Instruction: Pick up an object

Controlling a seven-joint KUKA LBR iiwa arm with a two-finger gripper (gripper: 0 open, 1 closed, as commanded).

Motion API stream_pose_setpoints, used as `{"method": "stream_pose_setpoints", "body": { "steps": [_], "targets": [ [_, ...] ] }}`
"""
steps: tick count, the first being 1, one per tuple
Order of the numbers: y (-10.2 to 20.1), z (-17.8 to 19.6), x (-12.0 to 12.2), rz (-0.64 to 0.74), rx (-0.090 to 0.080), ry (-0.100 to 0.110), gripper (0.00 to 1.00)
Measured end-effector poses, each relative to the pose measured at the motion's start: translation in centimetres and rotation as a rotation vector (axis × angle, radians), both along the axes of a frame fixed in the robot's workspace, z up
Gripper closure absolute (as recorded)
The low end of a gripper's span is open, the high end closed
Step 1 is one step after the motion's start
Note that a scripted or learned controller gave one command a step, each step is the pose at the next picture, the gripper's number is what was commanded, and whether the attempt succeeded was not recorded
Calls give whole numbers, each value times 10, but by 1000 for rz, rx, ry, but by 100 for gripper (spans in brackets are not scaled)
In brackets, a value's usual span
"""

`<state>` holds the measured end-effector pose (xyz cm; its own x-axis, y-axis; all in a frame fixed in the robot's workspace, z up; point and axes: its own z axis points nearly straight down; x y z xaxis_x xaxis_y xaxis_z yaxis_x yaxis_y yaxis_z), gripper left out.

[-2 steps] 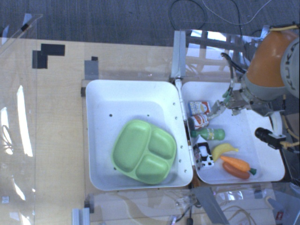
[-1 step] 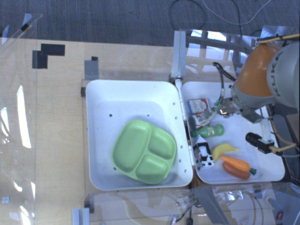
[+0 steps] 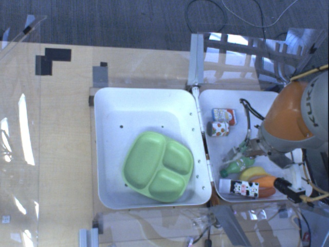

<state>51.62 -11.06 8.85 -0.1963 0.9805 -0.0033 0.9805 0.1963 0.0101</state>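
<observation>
My gripper (image 3: 240, 151) hangs low in the right bin (image 3: 267, 103), below the orange band of the arm (image 3: 288, 118). It is just above the upper end of a green bottle (image 3: 237, 165) that lies on the bin floor. Whether it touches the bottle cannot be told. Right of the bottle lies a yellow banana (image 3: 250, 173), with an orange carrot-like piece (image 3: 265, 182) beside it. A black-and-white carton (image 3: 239, 188) rests along the bin's front wall. Farther back stand a small red-and-white carton (image 3: 224, 116) and a spotted can (image 3: 218, 129).
The left bin (image 3: 118, 107) holds a green divided plate (image 3: 158, 165) toward its front right. A metal divider (image 3: 201, 133) separates the two bins. Cables and metal framing (image 3: 247, 50) run behind the right bin. A clear panel (image 3: 20, 138) stands at the bench's left.
</observation>
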Motion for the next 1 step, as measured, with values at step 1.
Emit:
{"method": "stream_pose_setpoints", "body": {
  "steps": [1],
  "targets": [
    [1,13,4,2,0,-11,100]
  ]
}}
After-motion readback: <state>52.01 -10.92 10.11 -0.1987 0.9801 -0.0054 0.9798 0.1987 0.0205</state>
